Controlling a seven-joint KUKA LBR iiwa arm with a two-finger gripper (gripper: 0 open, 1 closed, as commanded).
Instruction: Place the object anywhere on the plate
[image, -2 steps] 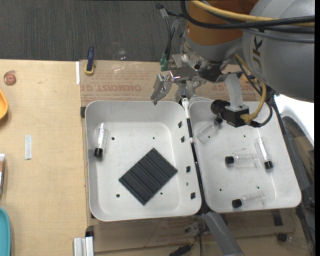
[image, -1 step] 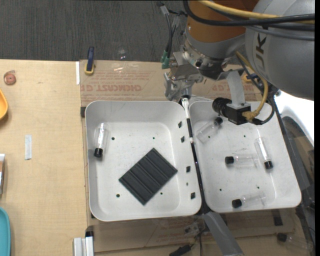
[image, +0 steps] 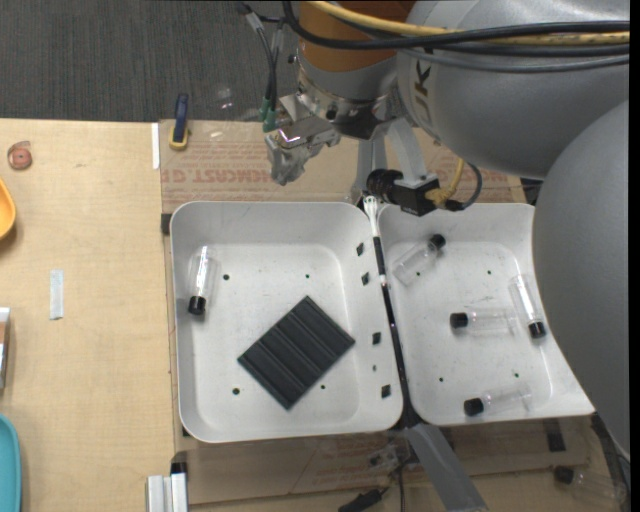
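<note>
A black ribbed plate (image: 296, 351) lies flat in the left bin (image: 190, 400), toward its near middle. A clear tube with a black cap (image: 199, 281) rests by that bin's left wall. In the right bin (image: 560, 400) several more clear capped tubes lie scattered, among them one near the far left corner (image: 420, 255) and one by the front wall (image: 493, 403). My gripper (image: 285, 160) hangs above the cardboard just beyond the left bin's far rim, well above and behind the plate. I see nothing clearly held in it.
The arm's grey body (image: 560, 90) fills the upper right and overhangs the right bin. A black-hinged divider (image: 383, 290) joins the two bins. A blue and yellow clamp (image: 179, 120) sits at the back left. The wooden bench (image: 80, 300) stretches to the left.
</note>
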